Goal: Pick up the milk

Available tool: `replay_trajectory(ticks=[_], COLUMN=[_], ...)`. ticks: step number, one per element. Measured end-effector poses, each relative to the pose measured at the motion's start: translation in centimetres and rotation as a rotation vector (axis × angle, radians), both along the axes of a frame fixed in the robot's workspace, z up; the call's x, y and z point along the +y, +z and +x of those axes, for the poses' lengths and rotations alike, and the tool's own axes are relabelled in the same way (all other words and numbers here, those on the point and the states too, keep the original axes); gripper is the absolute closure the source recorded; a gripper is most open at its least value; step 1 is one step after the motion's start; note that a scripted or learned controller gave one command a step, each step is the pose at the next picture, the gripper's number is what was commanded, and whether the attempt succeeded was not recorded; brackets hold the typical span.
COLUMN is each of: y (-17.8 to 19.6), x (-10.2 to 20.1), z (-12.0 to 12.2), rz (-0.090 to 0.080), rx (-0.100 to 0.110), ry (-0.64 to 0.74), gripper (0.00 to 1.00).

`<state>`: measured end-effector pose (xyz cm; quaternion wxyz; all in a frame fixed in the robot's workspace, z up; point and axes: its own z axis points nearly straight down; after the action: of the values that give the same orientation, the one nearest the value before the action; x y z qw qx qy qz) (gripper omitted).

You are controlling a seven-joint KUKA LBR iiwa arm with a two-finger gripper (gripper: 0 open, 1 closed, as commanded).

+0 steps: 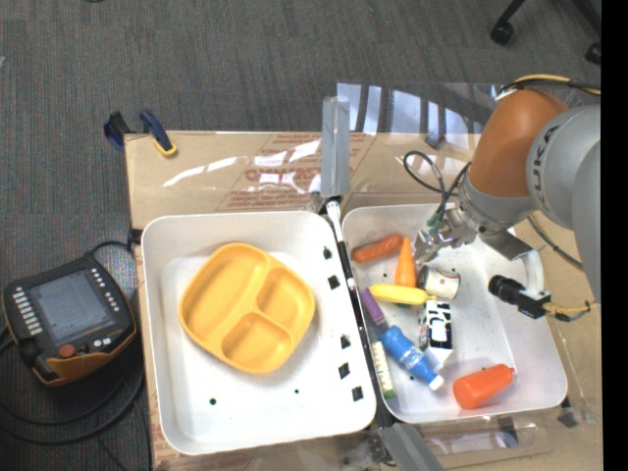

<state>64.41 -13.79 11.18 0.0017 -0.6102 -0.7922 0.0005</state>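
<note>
The claw [433,244] hangs over the back of the right bin [535,381], and whether it is wide or narrow cannot be told from this slant. The milk [438,324] lies flat on the bin floor just in front of the claw, a black-and-white carton whose long axis runs from front to back; which end is its top cannot be made out. Between claw and milk lie a banana [397,292] and a small white cup [444,284]. Just left of the claw sits a carrot [406,261], with a sausage [377,249] beyond it. A blue bottle [408,352] lies nearer the front, left of the milk, and an orange bottle [483,385] lies at the front right. Far left, the other bin [177,400] holds a yellow plate [247,305].
</note>
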Motion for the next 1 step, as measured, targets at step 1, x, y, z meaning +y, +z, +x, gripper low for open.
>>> replay_trajectory(ticks=[1], y=[11.67], x=[1.58], z=[0.05], rz=[-0.001], rx=[-0.004], ry=[0.088], gripper=[1.0])
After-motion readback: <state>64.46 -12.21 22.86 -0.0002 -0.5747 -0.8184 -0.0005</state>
